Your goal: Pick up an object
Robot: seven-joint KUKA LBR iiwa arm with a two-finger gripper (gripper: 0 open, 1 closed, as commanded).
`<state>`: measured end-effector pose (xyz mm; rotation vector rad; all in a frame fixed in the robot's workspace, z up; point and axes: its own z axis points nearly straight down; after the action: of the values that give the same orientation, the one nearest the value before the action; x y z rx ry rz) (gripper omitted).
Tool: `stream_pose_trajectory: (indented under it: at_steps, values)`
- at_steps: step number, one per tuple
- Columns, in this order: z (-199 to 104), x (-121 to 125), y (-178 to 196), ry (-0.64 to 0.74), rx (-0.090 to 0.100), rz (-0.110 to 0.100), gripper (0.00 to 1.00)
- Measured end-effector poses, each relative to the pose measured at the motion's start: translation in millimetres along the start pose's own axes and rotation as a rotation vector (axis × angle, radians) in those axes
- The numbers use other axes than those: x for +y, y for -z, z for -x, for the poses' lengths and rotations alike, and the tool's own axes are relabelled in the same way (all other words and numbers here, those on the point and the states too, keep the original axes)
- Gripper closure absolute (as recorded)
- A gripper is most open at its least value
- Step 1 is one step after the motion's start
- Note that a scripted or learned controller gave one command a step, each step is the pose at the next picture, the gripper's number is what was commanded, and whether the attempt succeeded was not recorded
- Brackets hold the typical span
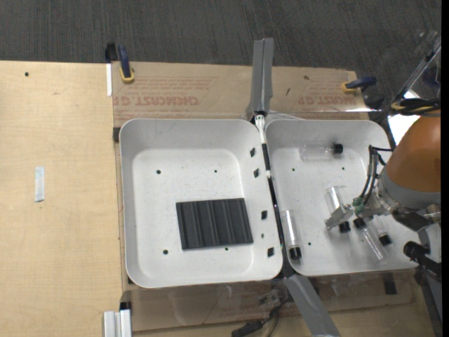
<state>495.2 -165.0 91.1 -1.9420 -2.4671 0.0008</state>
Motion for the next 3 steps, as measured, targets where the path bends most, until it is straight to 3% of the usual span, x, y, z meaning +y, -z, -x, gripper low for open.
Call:
stream_pose_trajectory:
  at_steps: [1, 2, 3]
  values:
    - [1, 0, 9, -0.004, 0.000, 0.000, 1.00]
    - [-117, 10, 99, -0.042, -0.001, -0.001, 1.00]
    - [-116, 10, 107, -0.045, -0.002, -0.002, 1.00]
